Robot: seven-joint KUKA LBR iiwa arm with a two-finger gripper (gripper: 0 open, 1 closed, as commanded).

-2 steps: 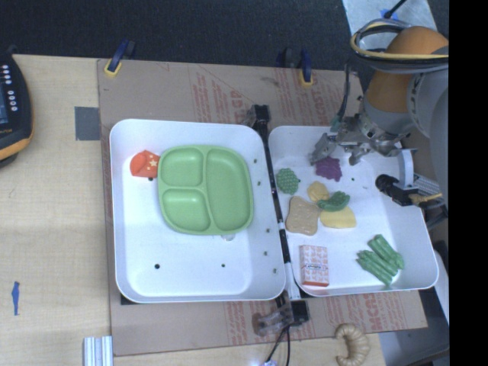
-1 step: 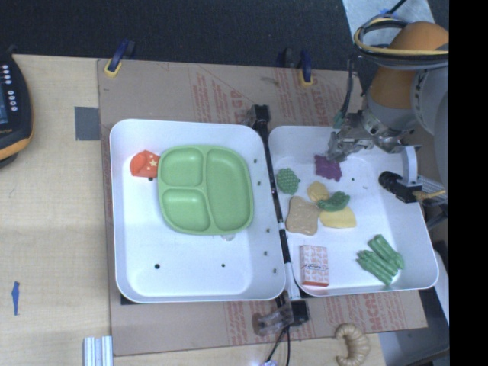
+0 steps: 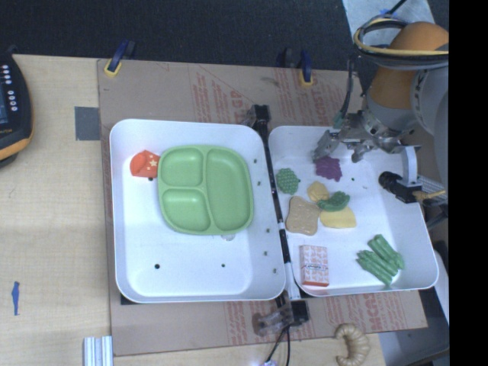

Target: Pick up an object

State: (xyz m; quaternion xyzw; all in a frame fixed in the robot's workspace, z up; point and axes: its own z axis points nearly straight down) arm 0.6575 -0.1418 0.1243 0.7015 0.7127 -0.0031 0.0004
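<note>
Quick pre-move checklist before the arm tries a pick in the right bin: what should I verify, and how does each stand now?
1. Tool over the right bin: ok.
2. Target under it, the purple piece: ok, lies apart from its neighbours.
3. Tool holding anything: cannot tell.
4. Finger opening: cannot tell.
5. Green bean bunch and small red-and-white carton away from the tool: ok.
6. Green divided plate in the left bin, out of the way: ok.

Purple grape-like toy (image 3: 329, 168), right bin's far end, possibly under hand (image 3: 341, 147).

bench (image 3: 53, 235) wooden | cardboard sheet (image 3: 191, 90) on it | two white bins (image 3: 191, 280) on cardboard, side by side
</note>
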